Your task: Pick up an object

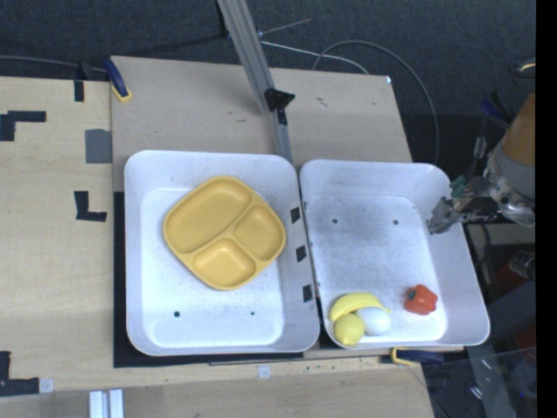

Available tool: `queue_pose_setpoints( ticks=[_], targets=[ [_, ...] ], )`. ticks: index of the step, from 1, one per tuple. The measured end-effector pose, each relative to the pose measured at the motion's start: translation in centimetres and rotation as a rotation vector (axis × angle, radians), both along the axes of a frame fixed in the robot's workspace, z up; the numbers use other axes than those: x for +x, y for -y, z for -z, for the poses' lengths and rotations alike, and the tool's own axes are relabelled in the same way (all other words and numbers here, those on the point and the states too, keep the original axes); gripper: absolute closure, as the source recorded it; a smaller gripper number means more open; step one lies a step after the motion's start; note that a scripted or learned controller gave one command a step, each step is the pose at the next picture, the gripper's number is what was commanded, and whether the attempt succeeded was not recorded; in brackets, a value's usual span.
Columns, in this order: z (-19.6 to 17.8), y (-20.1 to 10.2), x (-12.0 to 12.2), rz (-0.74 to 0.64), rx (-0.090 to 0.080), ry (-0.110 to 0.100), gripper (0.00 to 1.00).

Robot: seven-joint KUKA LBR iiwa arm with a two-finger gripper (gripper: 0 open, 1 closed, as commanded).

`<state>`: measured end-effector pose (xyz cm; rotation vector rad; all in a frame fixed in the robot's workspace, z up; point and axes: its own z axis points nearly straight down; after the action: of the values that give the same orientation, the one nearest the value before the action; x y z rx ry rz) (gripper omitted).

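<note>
Near edge of the right-hand shallow white bin (452,259): three small items grouped at its near left corner. A round yellow plastic lemon-like fruit (349,329) sits closest to the near wall. Touching it on the right is a small white egg-shaped object (376,321). A curved yellow toy banana (355,304) arches over both, in contact with them from the far side. Just to the right of this cluster, apart from it and still near the near wall, lies a small red toy pepper with a dark stem end (421,300). The rest of this bin's floor is bare, speckled with dark marks.

Left-hand shallow white bin (139,259): one item, a yellow plastic divided plate with three compartments (224,232), lying flat and turned at an angle, placed toward the far half of the bin, nearer the far right corner than the left wall.

Two-finger gripper (442,214): at the right wall of the right bin, over its rim, about midway along that wall. Well apart from the pepper and the fruit cluster. Dark fingers point inward to the bin; nothing between them. Whether they are spread or closed: cannot tell at this resolution.

Far side: a grey metal pole (248,46) slants over the wooden bench (191,111) beyond the bins.
</note>
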<state>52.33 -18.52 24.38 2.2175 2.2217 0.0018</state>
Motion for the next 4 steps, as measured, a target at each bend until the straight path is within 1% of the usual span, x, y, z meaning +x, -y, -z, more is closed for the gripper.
queue_pose_setpoints(
  ticks=[1,2,3,4],
  targets=[
    [-0.8,-5.3,1.3,-0.005,0.003,-0.002,1.0],
    [0.6,-10.4,3.4,-0.005,0.002,-0.004,1.0],
    [1.6,-14.9,4.7,-0.004,0.002,-0.005,1.0],
    [1.7,-20.0,6.7,-0.005,0.003,-0.003,1.0]
  ],
)
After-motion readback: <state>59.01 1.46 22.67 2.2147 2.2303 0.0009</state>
